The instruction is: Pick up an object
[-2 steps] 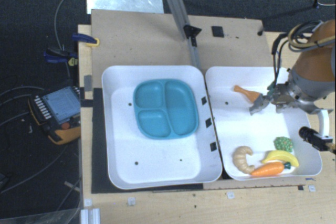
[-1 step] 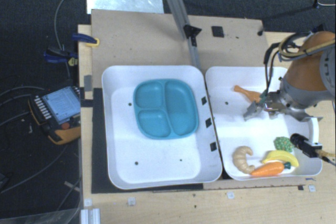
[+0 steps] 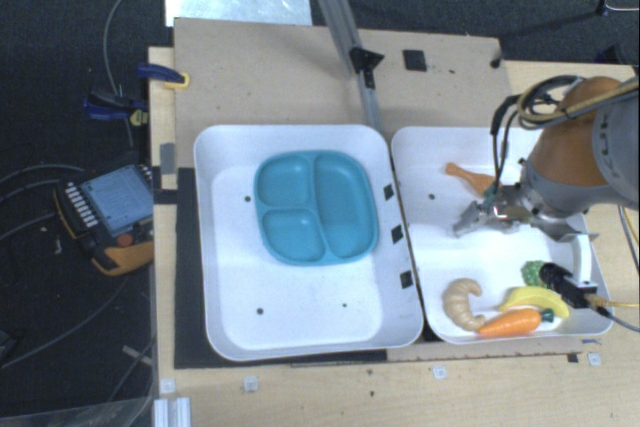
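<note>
**Gripper low in the right bin, nothing held yet**

The arm [image 3: 585,150] reaches in from 3 o'clock and hangs over the right bin [image 3: 420,215]. Its gripper [image 3: 478,218] sits low near the bin's middle, fingers pointing toward 9 o'clock. They look parted only narrowly, with nothing between them.

To do this step well, I judge the gripper should pick one target that stands apart from its neighbours. The orange piece [image 3: 470,176], just beside the fingers at 12 o'clock, lies alone and is the nearest candidate. The heap at 5 o'clock is crowded, so a grasp there risks nudging several things at once. Centre the fingers over the chosen item, open wider than it, then descend straight.

The left bin [image 3: 225,245] holds a blue divided tray [image 3: 315,205] of three compartments, set a little toward 12 o'clock.

The right bin holds, along its 5 to 6 o'clock edge, a pale curled piece [image 3: 462,302], a carrot [image 3: 510,322] touching it, a banana [image 3: 535,298] just above the carrot, and a green item [image 3: 533,271] at the banana's 12 o'clock.
</note>
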`<action>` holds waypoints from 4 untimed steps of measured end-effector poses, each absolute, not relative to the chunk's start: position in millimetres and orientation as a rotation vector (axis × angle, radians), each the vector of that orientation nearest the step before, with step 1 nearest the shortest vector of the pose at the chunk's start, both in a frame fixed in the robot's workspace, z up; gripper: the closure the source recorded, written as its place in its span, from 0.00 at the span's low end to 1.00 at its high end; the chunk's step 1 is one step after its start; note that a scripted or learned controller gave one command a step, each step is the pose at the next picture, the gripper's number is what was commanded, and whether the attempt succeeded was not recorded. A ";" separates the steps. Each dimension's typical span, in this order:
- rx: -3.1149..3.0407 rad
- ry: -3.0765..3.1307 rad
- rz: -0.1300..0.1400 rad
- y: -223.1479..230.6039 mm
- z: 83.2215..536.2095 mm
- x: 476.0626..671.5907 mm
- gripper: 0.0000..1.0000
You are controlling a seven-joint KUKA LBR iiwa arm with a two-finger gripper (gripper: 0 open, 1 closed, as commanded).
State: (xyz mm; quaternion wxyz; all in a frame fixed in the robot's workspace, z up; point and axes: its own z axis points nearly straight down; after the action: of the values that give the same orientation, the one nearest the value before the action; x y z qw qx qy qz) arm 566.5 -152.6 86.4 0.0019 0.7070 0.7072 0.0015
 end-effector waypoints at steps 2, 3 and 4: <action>2.213 2.223 0.005 -155.4 143.3 571.6 1.00; 2.210 2.223 0.007 -157.7 203.1 582.3 1.00; 2.212 2.225 0.005 -157.7 230.4 583.7 1.00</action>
State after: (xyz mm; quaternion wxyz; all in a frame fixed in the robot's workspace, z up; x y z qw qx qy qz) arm 583.7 -157.7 230.4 0.0022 0.7051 0.7091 0.0015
